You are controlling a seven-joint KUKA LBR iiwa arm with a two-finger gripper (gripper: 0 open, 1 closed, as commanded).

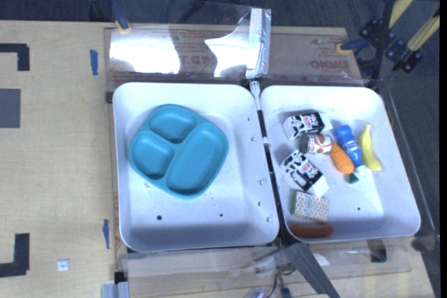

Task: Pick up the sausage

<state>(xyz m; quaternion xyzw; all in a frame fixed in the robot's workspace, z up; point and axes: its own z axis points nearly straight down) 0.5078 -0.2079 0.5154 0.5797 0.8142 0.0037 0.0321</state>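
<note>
Camera view. Sausage (311,229) lies against near wall of right bin (401,209), just below patterned packet (311,206); open floor to its right. Two cow-print cartons (304,123) (302,169), can (319,143), carrot (341,158), blue bottle (348,144), banana (370,149) clustered mid-bin. Left bin (140,220) holds blue divided plate (179,150); margins free. Labels unreadable. Gripper state: cannot tell.

Faint reddish lettering on the cardboard (328,56) behind the bins — upside down, perhaps unreadable.
</note>
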